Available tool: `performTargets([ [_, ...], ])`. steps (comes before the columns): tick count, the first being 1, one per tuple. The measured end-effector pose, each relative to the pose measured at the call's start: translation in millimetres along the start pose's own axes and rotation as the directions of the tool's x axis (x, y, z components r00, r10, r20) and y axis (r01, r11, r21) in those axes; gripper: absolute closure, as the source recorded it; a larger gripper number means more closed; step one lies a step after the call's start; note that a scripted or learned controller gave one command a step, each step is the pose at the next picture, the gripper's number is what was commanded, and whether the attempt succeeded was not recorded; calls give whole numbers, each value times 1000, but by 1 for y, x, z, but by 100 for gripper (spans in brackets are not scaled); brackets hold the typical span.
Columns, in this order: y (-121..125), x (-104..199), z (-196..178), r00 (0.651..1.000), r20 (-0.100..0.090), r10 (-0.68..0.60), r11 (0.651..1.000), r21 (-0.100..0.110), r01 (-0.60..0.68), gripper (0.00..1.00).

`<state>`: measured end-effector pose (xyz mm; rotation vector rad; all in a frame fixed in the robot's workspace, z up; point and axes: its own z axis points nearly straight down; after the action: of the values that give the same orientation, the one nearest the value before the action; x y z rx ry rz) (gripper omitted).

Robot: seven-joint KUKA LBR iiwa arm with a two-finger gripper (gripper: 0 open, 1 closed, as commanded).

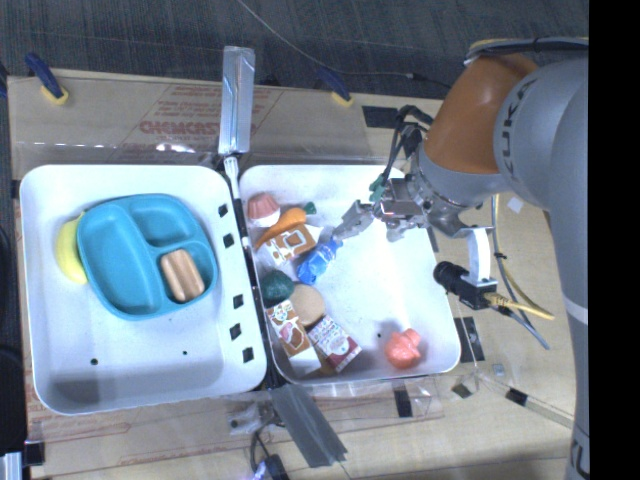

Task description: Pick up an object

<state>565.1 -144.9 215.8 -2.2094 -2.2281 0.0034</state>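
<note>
Right bin [425, 268], contents: one pink strawberry-shaped toy [404, 348] near the front right corner, lying alone; one blue bottle [318, 262] on its side toward the middle; one orange carrot toy [283, 225] and one pink-and-white round piece [263, 207] at the back left; one orange carton [290, 243] beneath the carrot; one dark green piece [276, 287]; one tan oval [306, 304]; two small printed cartons [312, 335] along the left wall and front.

Left bin [60, 368], contents: one blue divided plate [125, 258] carrying one hot-dog toy [182, 274]; one yellow banana [68, 250] tucked against the plate's left edge.

Gripper [350, 224]: over the right bin, just right of the bottle and carrot. Cannot tell whether the jaws are spread or pressed together.
</note>
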Motion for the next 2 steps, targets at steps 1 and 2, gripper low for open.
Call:
performTargets([
  [1, 9, -14, 111, 999, 1, 53, 999, -9, -53, 0],
  [2, 7, -14, 104, 999, 0, 50, 999, -1, -50, 100],
])
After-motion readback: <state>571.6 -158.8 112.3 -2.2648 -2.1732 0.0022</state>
